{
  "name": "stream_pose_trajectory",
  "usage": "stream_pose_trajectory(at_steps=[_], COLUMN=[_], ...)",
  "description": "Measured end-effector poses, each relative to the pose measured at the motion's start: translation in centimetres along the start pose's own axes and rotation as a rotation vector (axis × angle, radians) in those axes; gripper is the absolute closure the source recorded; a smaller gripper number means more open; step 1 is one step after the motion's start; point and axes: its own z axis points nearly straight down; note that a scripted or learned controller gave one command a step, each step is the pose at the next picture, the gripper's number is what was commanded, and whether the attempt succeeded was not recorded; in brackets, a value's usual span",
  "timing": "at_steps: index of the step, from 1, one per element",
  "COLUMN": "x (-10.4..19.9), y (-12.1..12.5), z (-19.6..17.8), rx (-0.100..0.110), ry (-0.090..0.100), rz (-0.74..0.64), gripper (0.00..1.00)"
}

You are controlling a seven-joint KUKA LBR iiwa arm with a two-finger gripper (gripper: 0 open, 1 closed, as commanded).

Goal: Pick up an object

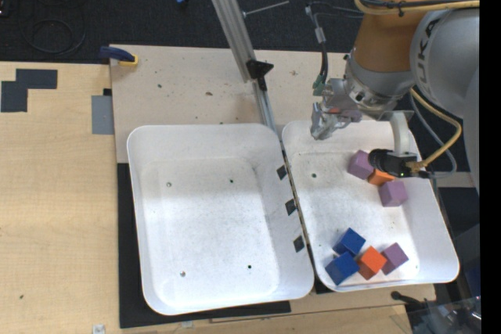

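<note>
My gripper (323, 126) hangs over the far left corner of the right bin (329, 203), under the orange band of the arm. No object shows beneath or in it. Near the bin's right wall lie a purple block (360, 165), a small orange block (381, 177) and another purple block (393, 192). At the near edge sits a cluster: two blue blocks (351, 241) (340, 268), an orange block (371, 262) and a purple block (395, 255). All the blocks rest on the bin floor, apart from the gripper.
The left bin (149, 168) sits beside the right one, with black clips (290, 206) along the shared wall. A slanted aluminium post (233, 23) rises behind the bins. Cables loop off the arm at the right (438, 152). A blue clamp (117, 55) lies at the bench's far left corner.
</note>
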Motion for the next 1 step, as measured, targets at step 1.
stream_pose_trajectory(at_steps=[1], x=[6.07], y=[0.54], z=[1.21], rx=[0.002], ry=[0.0], rz=[-0.001], gripper=[1.0])
